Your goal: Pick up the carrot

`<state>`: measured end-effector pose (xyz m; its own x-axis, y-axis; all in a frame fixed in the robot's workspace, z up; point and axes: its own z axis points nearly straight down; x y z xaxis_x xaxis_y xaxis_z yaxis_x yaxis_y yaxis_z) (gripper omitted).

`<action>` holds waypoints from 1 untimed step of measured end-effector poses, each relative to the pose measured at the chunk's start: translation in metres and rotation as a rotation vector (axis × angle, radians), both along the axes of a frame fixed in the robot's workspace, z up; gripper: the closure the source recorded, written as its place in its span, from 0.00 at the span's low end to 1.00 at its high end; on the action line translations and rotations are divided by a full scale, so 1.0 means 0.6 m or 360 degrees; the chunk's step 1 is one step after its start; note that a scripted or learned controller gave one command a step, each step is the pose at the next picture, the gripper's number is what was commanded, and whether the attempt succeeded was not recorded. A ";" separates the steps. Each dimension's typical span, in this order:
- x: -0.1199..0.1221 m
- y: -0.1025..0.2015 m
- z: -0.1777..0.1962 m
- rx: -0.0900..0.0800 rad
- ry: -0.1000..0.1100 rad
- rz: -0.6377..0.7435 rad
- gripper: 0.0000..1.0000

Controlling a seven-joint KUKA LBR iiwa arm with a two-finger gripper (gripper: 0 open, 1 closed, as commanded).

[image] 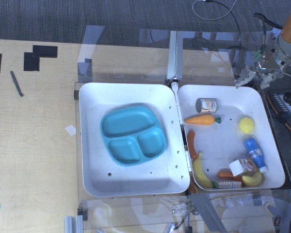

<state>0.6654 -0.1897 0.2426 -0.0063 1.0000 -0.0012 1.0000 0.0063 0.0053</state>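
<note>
carrot (200, 120) in right bin (upper left), tool (262, 72) well apart

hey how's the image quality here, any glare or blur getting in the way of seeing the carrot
In the camera view, lighting is even and soft; the carrot reads sharp and orange against the right bin, with only a faint shadow. Pale reflections streak the clear panels above the bins. The gripper at the upper right is small and murky against clutter. The blue tray shows mild sheen.
</note>
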 end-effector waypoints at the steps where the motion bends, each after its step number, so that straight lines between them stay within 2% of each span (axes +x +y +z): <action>1: -0.020 0.158 -0.181 0.0003 0.0003 -0.0046 0.00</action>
